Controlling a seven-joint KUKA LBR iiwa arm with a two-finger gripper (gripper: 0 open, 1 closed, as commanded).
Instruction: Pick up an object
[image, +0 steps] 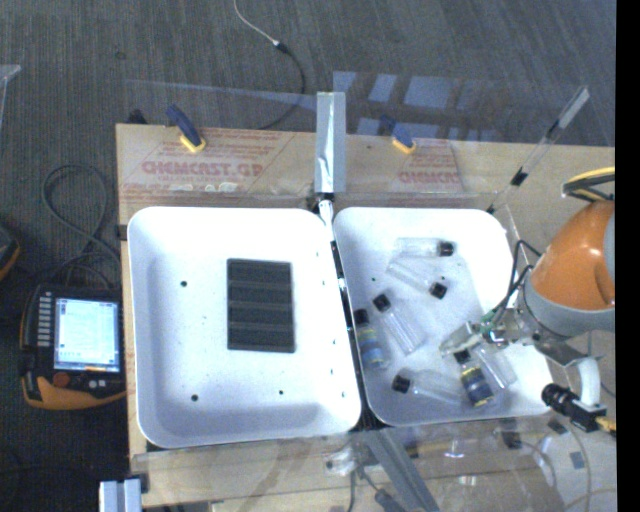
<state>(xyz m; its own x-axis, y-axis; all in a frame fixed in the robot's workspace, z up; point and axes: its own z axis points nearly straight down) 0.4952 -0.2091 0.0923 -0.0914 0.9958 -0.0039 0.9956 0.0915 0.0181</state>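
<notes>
Approach step: jaws (478, 340) hovered low in right bin (500, 232), state unclear; vials (473, 383) just below. Next: descend, clamp one.

Grey arm with orange band (575, 270) cut off at right edge. Gripper (478, 340) blurred among clear plastic vials (420, 275); grip unreadable.

The two bins, left (160, 400) and right (500, 240), look like smooth white plastic with a slight gloss. The dark block (261, 305) in the left bin is matt black and ribbed. The vials (425, 248) in the right bin look like clear plastic or glass, with black caps. The bench (220, 165) looks like light wood. The arm's orange band (575, 265) is glossy.
</notes>
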